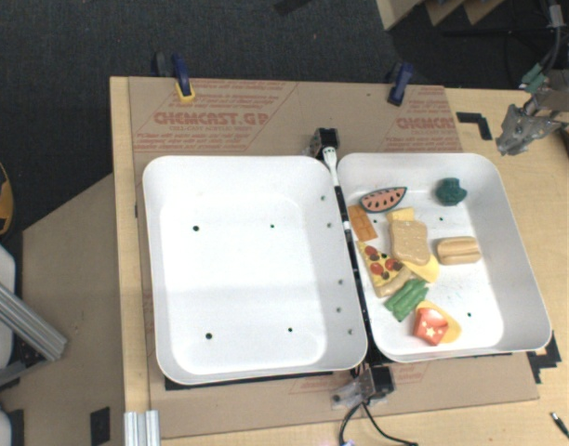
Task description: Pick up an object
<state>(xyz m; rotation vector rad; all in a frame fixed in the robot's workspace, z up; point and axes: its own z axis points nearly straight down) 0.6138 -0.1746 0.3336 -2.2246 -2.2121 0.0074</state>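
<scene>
The right bin [508,286] holds several toy foods. A watermelon slice [384,198] and a dark green lump [451,190] lie near its far side. A toast slice [410,240], a bread roll [457,249], an orange strip [362,223] and a pizza slice [382,269] crowd the middle left. A green pod [407,297] and a red pepper piece [431,324] lie nearer the front. My gripper [514,140] hangs beyond the bin's far right corner, over the bench, apart from every object.
The left bin [238,268] sits flush against the right one along a black seam. Blue clamps [182,74] [399,82] hold the cardboard sheet at the back. Cables trail at the front edge [363,393].
</scene>
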